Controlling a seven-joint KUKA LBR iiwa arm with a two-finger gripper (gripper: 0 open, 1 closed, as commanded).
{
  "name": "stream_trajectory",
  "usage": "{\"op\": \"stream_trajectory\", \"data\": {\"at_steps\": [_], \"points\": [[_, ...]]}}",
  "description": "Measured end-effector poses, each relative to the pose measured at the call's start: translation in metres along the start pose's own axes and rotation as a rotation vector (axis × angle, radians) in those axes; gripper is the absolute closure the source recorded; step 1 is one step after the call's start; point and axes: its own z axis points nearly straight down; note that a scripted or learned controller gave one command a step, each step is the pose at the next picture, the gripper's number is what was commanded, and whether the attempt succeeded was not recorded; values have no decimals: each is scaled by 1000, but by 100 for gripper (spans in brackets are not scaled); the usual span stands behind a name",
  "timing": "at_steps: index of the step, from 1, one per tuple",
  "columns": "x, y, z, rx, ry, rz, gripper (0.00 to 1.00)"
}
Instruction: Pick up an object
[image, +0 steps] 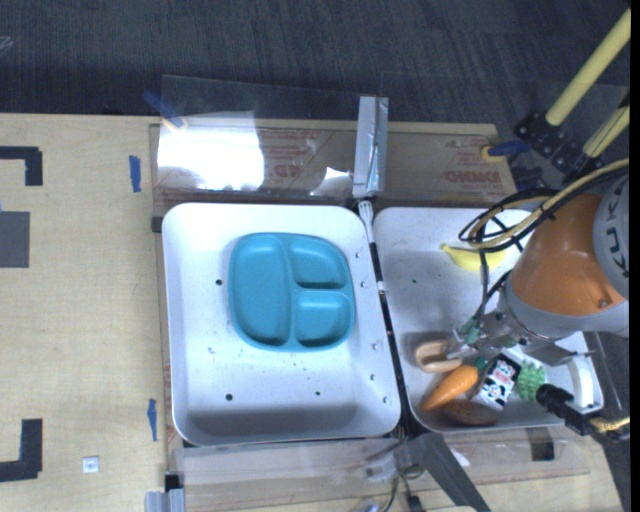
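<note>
In right bin (400, 260), one carrot (452, 385), one banana (478, 258)

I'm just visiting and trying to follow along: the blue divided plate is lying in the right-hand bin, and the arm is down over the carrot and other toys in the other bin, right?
Not quite. The camera view shows the blue divided plate lying in the left-hand bin, not the right. The rest holds: the arm is down over the carrot and other toys in the right-hand bin.

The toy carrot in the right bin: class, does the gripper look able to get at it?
Probably yes. The gripper hangs just above the toy carrot, whose top is uncovered, though other toys crowd it.
</note>
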Motion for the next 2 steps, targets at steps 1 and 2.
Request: {"op": "stream_trajectory", "data": {"at_steps": [1,2], "points": [[22,50,-85,11,0,113,100],[21,48,-82,18,1,116,0]]}}
